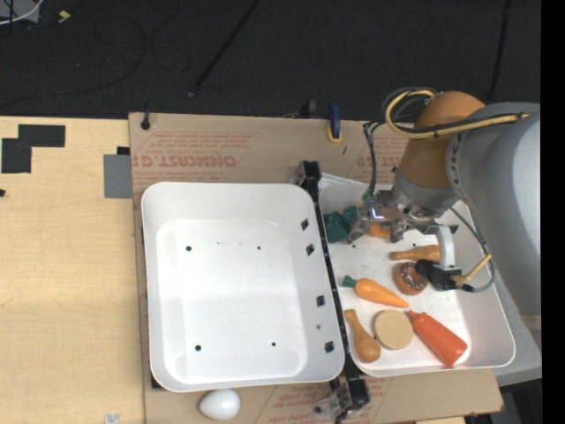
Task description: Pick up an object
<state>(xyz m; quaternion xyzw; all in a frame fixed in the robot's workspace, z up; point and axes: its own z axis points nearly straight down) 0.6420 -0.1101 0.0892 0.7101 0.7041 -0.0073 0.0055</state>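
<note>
Carrot [380,292] in right bin [503,343] — mirrored "CHEMCRST" print on cardboard [190,160].

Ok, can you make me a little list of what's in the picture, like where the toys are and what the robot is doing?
left bin: white, on the bench
right bin: white, holds the toys
toys: carrot, tan disc, red-orange bottle, green thing near the far corner
outside the bins: white egg, by the left bin's near edge
arm: grey, reaching in from the right
pincer: low over the far end of the right bin; grip hard to make out
</note>
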